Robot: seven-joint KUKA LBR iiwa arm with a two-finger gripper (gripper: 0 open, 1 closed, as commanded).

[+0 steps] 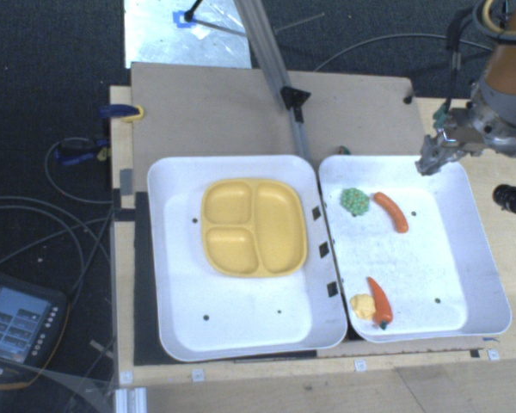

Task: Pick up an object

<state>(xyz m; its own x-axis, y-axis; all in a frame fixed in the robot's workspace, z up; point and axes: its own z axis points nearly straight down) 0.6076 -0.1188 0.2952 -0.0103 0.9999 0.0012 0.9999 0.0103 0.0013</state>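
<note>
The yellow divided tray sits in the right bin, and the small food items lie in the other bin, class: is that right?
Not quite. The camera view shows the yellow divided tray in the left bin, not the right one. The rest stands: the small food items, a green ball, an orange sausage, a carrot and a yellow piece, lie in the other bin.

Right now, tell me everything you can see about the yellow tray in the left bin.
The yellow tray looks like smooth plastic, a rounded square with three compartments: two smaller ones on its left side, one long one on its right. It lies flat, slightly rotated, on the left bin's floor, toward the far side. Nothing sits in it.
</note>
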